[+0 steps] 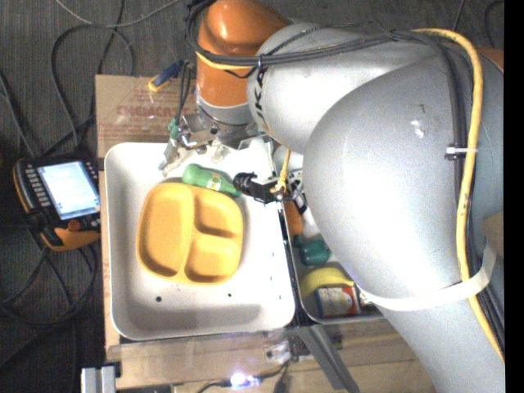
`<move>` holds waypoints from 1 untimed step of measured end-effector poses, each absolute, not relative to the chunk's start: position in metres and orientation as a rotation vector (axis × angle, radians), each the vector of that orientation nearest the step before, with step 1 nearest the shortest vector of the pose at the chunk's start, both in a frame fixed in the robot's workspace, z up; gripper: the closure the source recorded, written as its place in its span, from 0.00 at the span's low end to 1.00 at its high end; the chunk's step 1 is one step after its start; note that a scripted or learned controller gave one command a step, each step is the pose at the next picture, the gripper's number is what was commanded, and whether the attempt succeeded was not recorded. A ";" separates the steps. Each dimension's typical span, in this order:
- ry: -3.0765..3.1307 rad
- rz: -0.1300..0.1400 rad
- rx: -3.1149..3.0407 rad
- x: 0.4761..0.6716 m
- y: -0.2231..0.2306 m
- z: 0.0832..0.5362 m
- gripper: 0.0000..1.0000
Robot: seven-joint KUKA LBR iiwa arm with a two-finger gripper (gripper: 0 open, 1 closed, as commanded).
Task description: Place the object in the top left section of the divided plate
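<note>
A yellow divided plate [192,232] lies in the left white bin [123,285], with three sections. A green object [210,178] rests at the plate's upper edge, partly over the rim, just below the wrist. My gripper [190,147] hangs under the orange band at the bin's far edge, right above and slightly left of the green object. The wrist body hides how the gripper meets the object.
The big grey arm covers most of the right bin [304,305]. Visible in it are a teal object [313,250], a yellow object [326,281] and a red-labelled pack [337,300]. A black part [255,188] juts out beside the plate. A teach pendant [61,191] lies off the bench at left.
</note>
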State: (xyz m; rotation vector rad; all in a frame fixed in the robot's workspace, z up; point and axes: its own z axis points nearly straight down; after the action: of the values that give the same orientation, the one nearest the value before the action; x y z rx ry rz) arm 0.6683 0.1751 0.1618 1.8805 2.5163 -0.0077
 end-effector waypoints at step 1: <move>2.718 -0.006 1.579 0.604 0.199 0.245 0.00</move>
State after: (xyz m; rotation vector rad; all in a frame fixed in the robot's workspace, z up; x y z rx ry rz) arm 0.6040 0.1992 0.2446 1.5789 2.7178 -0.0061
